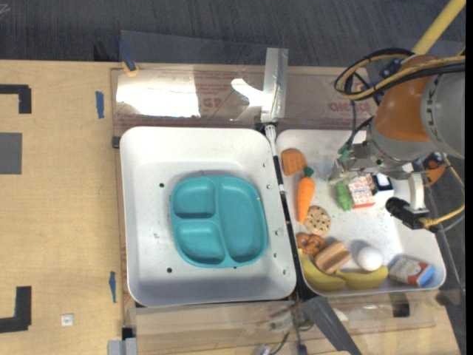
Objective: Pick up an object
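Presently the small red-and-white printed carton (361,191) is lying in the right-hand shallow white bin (436,254), under the gripper (355,177); whether the fingers are open or closed cannot be told. Just left of the carton a green plastic piece (343,196) is lying. The grey arm with its orange band (403,109) is leaning in from the carton's upper right. Further left of the carton an orange toy carrot (304,196), a brown bread-like piece (293,160) and a speckled cookie (317,219) are resting. Below the carton a white egg (369,259), a hot dog bun (332,257) and a yellow banana (347,278) are sitting. The left-hand white bin (140,198) is holding a teal divided plate (219,220).
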